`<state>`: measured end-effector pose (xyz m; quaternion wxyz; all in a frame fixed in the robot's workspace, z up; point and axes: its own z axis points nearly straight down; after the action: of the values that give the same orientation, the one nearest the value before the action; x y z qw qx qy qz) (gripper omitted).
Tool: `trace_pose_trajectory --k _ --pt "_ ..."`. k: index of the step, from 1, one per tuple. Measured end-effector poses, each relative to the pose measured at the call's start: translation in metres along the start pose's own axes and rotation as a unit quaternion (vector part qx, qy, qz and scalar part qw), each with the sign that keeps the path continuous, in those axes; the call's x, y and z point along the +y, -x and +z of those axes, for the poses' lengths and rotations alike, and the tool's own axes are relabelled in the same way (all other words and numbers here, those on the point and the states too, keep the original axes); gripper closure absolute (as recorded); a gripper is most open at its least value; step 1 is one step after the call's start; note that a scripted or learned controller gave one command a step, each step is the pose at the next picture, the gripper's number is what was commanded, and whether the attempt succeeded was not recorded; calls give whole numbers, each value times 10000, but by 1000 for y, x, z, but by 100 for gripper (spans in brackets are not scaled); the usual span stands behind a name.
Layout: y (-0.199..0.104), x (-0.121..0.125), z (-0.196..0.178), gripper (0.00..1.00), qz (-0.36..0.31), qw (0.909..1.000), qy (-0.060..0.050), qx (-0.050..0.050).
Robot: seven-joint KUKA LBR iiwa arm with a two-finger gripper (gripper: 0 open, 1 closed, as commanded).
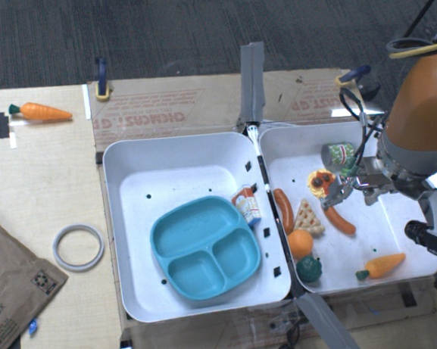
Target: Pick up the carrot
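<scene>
Two white bins (131,215), two carrots (382,266)

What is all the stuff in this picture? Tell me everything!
Bins: 2, white, side by side on the bench.
Tray: 1, blue, three sections, left bin.
Bottle: 1, small, white and red, left bin by the divider.
Carrots: 2, orange; one front of right bin, one on the bench far left.
Sausages: 2, red-orange, right bin.
Waffle wedge: 1, tan, right bin.
Orange: 1, right bin.
Green ball: 1, dark green, right bin.
Green packet: 1, back of right bin.
Ring: 1, grey, bench left.
Cardboard: 1, brown, bottom left.
Arm: 1, grey and orange, right.
Gripper: 1, over right bin.
</scene>
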<state>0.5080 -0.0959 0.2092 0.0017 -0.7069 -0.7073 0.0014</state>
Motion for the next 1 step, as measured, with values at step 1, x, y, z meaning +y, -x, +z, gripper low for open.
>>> trace_pose_trajectory --k 1 --pt "65 -30 40 0 -301 9995 12 -1"
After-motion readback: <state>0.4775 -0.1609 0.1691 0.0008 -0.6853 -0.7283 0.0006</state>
